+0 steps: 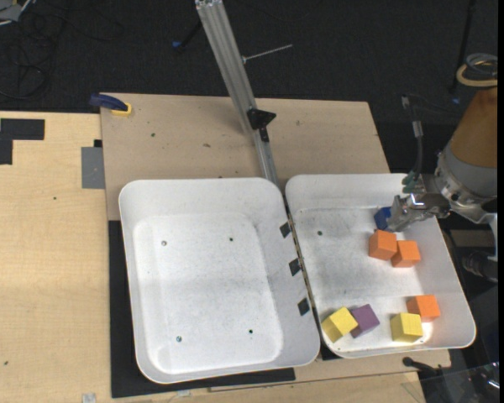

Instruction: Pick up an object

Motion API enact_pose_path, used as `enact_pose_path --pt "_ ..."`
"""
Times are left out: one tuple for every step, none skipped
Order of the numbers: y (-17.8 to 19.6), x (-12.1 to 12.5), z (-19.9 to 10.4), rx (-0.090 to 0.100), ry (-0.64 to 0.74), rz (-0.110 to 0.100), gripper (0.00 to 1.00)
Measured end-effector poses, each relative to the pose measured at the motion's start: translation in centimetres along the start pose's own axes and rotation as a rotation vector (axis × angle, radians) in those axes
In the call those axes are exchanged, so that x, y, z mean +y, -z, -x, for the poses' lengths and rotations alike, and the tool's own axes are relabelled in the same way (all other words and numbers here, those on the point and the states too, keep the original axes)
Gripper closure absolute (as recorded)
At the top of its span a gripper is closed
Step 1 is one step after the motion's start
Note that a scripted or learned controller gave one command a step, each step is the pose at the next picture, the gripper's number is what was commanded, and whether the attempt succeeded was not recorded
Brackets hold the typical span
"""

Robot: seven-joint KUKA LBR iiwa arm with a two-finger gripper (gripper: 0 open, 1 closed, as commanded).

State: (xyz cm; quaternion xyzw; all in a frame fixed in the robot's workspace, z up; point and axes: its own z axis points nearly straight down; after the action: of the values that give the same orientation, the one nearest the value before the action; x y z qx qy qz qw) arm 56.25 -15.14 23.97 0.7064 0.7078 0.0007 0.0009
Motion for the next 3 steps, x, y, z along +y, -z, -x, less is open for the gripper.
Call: enact_pose_path --pt "0.8 -0.6 -5.1 0.003 0.003 -0.005 1.00" --pt "1.3 -1.3 -10.0 0.003 0.003 -0.006 1.00" --pt "-0.3 -2.6 -15.6 0.003 0.003 -0.008 1.00"
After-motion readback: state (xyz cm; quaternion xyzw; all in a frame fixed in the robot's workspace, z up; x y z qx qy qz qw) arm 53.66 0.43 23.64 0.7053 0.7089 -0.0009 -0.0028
